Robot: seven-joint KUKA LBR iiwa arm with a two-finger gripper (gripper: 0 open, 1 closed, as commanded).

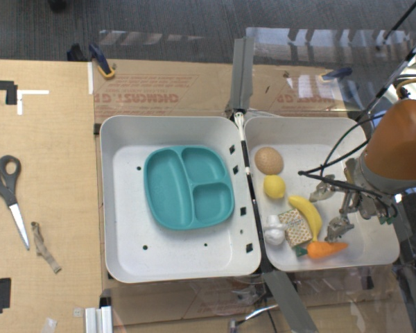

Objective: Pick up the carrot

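The orange carrot (pixel 325 250) lies on its side near the front edge of the right bin (pixel 374 252), its tip pointing right. My gripper (pixel 338 227) hangs just above the carrot's right end, at the end of the arm's orange-banded wrist (pixel 399 151). Nothing visibly sits in the gripper. The carrot rests on the bin floor, right next to a speckled tan cracker-like block (pixel 295 228).
The right bin also holds a brown egg-like ball (pixel 268 160), a lemon (pixel 274 186), a banana (pixel 306 212) and a small white piece (pixel 274 234). In the left bin (pixel 125 186) sits a teal divided plate (pixel 189 186). Scissors (pixel 8 186) lie on the bench at left.
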